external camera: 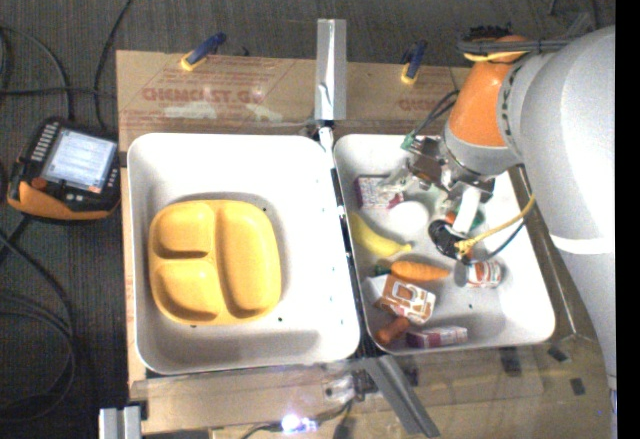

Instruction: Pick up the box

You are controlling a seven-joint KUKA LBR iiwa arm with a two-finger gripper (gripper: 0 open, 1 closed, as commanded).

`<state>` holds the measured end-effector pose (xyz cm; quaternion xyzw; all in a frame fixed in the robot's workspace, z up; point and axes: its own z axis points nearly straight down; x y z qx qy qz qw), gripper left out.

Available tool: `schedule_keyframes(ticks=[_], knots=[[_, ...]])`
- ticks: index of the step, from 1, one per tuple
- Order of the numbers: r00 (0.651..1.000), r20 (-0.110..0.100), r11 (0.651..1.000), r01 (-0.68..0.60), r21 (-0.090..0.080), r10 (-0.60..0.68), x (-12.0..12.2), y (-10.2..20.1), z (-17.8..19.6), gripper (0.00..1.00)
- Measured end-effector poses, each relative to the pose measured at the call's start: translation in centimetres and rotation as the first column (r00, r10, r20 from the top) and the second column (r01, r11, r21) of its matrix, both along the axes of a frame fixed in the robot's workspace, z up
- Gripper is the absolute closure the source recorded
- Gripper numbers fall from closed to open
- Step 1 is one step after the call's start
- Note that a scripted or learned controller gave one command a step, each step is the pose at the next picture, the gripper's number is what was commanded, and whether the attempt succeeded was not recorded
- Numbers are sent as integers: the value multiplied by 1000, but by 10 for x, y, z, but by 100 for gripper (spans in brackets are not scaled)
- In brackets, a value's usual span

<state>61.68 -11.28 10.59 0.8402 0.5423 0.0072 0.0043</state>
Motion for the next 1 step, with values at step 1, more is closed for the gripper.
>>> schedule_keyframes(ticks=[1], knots=[[996, -18, 996, 84, -5, -84, 27, -91, 106, 0]])
